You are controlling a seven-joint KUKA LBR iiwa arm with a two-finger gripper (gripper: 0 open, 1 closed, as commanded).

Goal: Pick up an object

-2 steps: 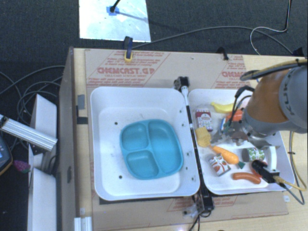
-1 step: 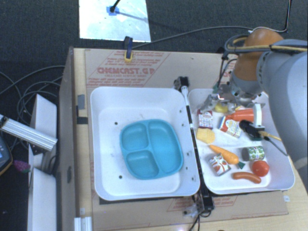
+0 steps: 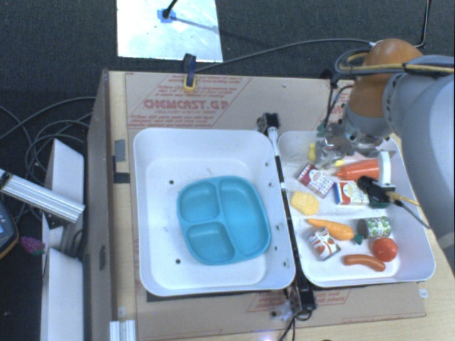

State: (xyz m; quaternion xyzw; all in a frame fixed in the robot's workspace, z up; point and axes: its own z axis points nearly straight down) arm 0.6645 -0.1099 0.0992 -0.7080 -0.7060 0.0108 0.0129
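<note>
Lettering "CHEMCAST GP" [image 3: 186, 104] marks the cardboard [image 3: 213, 94] left of my gripper [image 3: 334, 146]; whether it's clenched, I cannot tell. Beyond: dark carpet [image 3: 57, 34], cables [image 3: 28, 130].

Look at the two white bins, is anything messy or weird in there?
Nothing looks broken or spilled. The toy food is just jumbled loosely in the right bin: a carrot, a tomato and a sausage lie at different angles. The blue plate sits a little crooked in the left bin.
</note>
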